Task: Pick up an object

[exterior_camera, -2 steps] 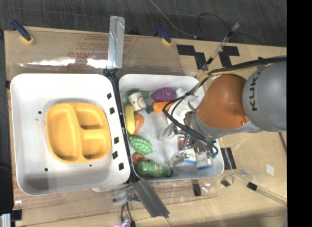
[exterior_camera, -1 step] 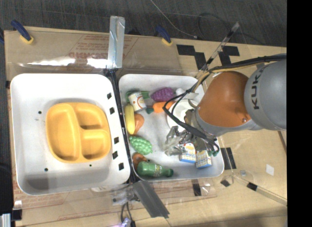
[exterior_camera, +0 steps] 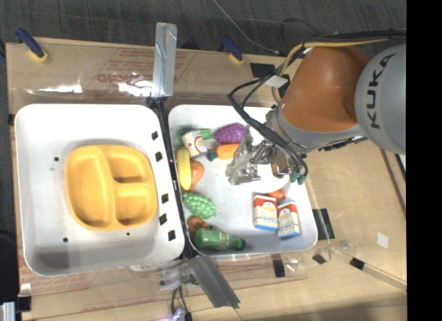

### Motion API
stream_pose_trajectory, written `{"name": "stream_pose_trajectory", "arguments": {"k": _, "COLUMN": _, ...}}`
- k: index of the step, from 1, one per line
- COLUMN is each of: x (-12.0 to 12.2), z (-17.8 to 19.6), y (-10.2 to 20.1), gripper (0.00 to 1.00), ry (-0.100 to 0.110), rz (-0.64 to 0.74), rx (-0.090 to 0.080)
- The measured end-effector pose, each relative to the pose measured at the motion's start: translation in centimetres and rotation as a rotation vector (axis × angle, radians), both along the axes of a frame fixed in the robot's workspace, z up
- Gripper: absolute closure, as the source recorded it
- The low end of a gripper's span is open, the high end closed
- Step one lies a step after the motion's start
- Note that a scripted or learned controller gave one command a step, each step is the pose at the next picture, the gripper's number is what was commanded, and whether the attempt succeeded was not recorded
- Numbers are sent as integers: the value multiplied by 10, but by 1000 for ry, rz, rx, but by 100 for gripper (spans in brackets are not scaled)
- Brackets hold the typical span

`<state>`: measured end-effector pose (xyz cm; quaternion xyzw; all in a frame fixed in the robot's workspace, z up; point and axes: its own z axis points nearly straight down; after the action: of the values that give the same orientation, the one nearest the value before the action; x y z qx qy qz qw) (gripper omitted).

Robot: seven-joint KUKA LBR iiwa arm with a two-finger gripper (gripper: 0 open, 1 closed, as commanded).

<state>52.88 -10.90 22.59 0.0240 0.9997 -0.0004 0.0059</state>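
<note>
Camera view from above: the gripper (exterior_camera: 243, 169) hangs inside the right bin (exterior_camera: 306, 233), fingers slightly apart and clasping nothing. Purple grapes (exterior_camera: 231, 132) lie just beyond it, two small cartons (exterior_camera: 276, 216) nearer the front wall.

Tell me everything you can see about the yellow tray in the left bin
The yellow tray is a rounded-corner divided plate, smooth and glossy like plastic. Raised ridges split it into three compartments: one long section on its left side and two smaller ones on its right. It lies flat and right side up on the floor of the left white bin, roughly centred and turned slightly askew to the bin's walls. Nothing sits in its compartments, and no other object touches it.
</note>
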Motion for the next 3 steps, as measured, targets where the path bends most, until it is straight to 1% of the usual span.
{"name": "stream_pose_trajectory", "arguments": {"k": 1, "x": 62, "z": 64, "y": -20, "gripper": 100, "ry": 6, "rz": -106, "rx": 0}}
{"name": "stream_pose_trajectory", "arguments": {"k": 2, "x": 42, "z": -38, "y": 25, "gripper": 100, "ry": 20, "rz": -93, "rx": 3}}
{"name": "stream_pose_trajectory", "arguments": {"k": 3, "x": 118, "z": 32, "y": 8, "gripper": 100, "ry": 5, "rz": -253, "rx": 2}}
